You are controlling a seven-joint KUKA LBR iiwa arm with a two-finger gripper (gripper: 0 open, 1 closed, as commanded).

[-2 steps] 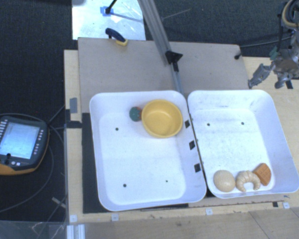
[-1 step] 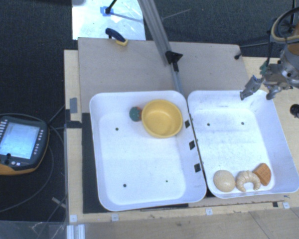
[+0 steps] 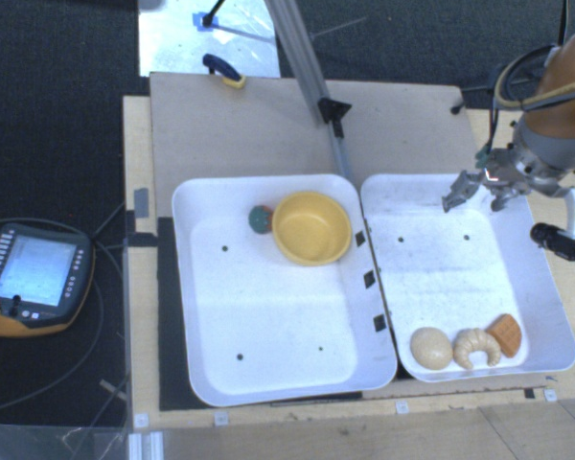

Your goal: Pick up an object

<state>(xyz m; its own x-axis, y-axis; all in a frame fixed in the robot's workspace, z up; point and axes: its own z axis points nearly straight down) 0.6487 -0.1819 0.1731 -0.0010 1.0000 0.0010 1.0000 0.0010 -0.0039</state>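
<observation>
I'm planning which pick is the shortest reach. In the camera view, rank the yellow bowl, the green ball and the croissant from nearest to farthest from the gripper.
From the gripper, above the right bin's far end:
1. Croissant, near end of the right bin; too close to call against the bowl.
2. Yellow bowl, left bin's far right corner.
3. Green ball, just left of the bowl, clearly farthest.

There were two white bins, a left bin (image 3: pixel 268 353) and a right bin (image 3: pixel 460 257), side by side. The left bin held two things: one yellow bowl (image 3: pixel 311 228) and one small dark green ball (image 3: pixel 260 219) touching its side. The right bin held three things in a row at its near edge: one pale round bun (image 3: pixel 431 348), one croissant (image 3: pixel 477 347) and one orange-brown wedge (image 3: pixel 505 333). That made five loose objects. One arm (image 3: pixel 556 113) reached in, with one gripper (image 3: pixel 481 194). One pendant (image 3: pixel 34 278) lay left of the bench.
</observation>
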